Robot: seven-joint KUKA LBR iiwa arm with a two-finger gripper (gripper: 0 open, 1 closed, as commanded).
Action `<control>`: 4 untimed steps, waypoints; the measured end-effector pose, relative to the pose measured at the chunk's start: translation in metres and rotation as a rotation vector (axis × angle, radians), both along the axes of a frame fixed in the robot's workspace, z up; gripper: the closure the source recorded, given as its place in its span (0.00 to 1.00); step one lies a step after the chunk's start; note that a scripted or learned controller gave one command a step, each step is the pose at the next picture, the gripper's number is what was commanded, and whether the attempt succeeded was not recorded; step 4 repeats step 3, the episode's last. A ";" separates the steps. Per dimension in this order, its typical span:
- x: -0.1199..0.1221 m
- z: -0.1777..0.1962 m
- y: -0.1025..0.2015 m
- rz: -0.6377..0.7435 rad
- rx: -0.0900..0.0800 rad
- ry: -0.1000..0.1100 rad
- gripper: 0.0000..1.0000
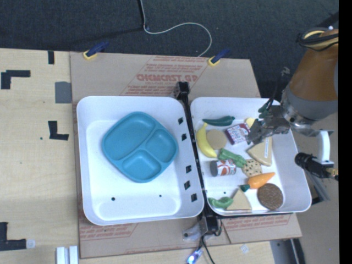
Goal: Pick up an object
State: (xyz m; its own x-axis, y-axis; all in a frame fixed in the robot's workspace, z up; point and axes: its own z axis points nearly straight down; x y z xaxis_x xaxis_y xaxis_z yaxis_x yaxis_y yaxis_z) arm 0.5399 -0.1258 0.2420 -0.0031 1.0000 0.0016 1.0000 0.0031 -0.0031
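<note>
camera view: hand (pixel 263 130) low in right bin (pixel 300 169), above cheese wedge (pixel 262 152)
hand state: cannot tell
step: reaching
next: close on wedge

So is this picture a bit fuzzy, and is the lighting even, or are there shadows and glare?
In the camera view, the focus is soft throughout: the small toy foods in the right bin look slightly smeared, and the hand is blurry; lighting is even and diffuse, with faint shadows under the blue plate and no strong glare on the left bin.
</note>
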 end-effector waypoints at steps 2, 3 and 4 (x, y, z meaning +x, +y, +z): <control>-0.050 0.195 0.125 0.005 0.002 -0.018 1.00; -0.057 0.101 0.183 0.003 -0.002 0.006 1.00; -0.057 0.101 0.183 0.003 -0.002 0.006 1.00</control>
